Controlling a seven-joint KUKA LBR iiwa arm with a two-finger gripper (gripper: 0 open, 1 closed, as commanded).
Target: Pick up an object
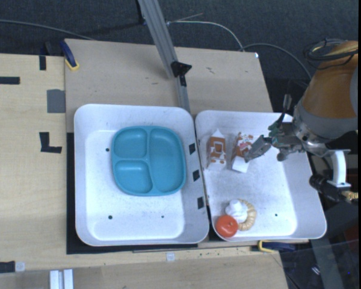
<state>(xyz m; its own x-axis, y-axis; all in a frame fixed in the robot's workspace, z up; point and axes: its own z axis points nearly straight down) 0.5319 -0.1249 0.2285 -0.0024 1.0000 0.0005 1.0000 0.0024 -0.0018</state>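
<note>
Gripper (260, 147) reaches in from the right, low over the right bin (301, 218), tips just beside the upper end of a small packet (241, 154). Can't tell whether it's apart or together; nothing seen clamped in it.

Left of the gripper, past that packet, a second packet w/ brown print (216, 150) lies close to the bin's left wall. Packets near each other, not clearly touching.

Below and left of the gripper, well apart from it, a ring-shaped toy w/ white top (240, 214) sits touching an orange-red ball (227, 226) at the bin's front-left corner, tight to the rim.

Bare bin floor below the gripper and to its right, out to the right wall.

Far left of the gripper: left bin (90, 221) w/ a blue divided plate (149, 160) in its upper middle, bare floor all round it. Wooden tabletop (24, 161) beyond.
</note>
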